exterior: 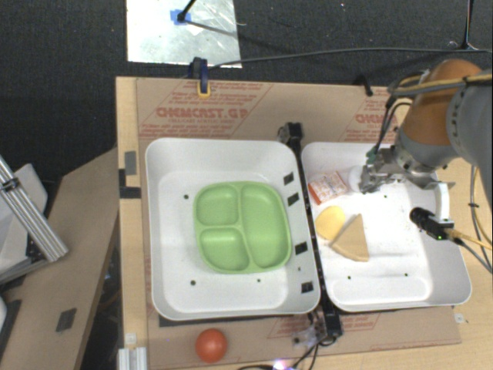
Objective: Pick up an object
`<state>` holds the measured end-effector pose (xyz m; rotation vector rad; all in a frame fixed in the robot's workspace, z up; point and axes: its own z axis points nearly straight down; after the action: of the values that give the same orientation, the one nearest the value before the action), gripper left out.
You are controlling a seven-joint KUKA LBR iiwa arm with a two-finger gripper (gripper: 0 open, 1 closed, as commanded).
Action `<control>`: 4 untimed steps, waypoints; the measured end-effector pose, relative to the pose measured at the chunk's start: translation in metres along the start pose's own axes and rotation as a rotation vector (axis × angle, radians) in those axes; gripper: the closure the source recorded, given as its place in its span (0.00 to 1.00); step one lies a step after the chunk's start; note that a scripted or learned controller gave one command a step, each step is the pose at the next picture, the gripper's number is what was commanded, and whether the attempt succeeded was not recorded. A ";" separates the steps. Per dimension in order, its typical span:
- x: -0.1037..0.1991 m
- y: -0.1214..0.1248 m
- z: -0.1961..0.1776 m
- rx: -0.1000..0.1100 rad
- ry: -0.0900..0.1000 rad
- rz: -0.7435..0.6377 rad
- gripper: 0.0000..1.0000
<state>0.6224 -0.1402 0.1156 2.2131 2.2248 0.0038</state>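
The arm (451,118) is cut off by the right edge; its wrist hides the gripper (372,177) fingers.

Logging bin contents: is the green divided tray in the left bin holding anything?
Empty. The green tray lies flat in the left bin, all three compartments showing bare green.

A brown cardboard-covered tabletop (231,102) with red lettering sits against dark black cloth (62,45); left of and beyond the jaws, a shiny sheet (181,21) lies on that cloth.
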 end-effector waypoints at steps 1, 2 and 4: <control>0.000 0.013 -0.056 -0.004 -0.001 0.001 1.00; -0.005 0.016 -0.101 -0.003 -0.001 0.001 1.00; 0.036 0.002 -0.139 0.003 0.002 -0.002 1.00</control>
<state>0.6239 -0.1040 0.2541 2.2128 2.2298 0.0023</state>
